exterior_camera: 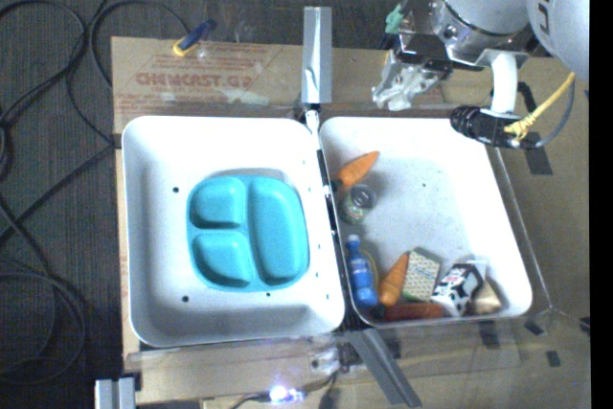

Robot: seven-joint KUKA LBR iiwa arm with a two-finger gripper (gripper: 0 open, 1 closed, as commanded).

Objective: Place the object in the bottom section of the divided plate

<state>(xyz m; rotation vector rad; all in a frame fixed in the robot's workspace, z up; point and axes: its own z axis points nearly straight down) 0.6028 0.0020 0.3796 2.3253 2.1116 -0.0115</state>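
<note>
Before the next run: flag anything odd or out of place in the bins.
Nothing looks spilled or broken. The blue divided plate lies flat in the left bin. The right bin's items crowd its near edge, leaning on one another.

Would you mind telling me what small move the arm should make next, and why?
Probably bring the gripper down and toward the carrot in the right bin. The gripper hangs beyond that bin's far rim with no object seen in it, and the blue divided plate in the left bin holds nothing yet.
</note>
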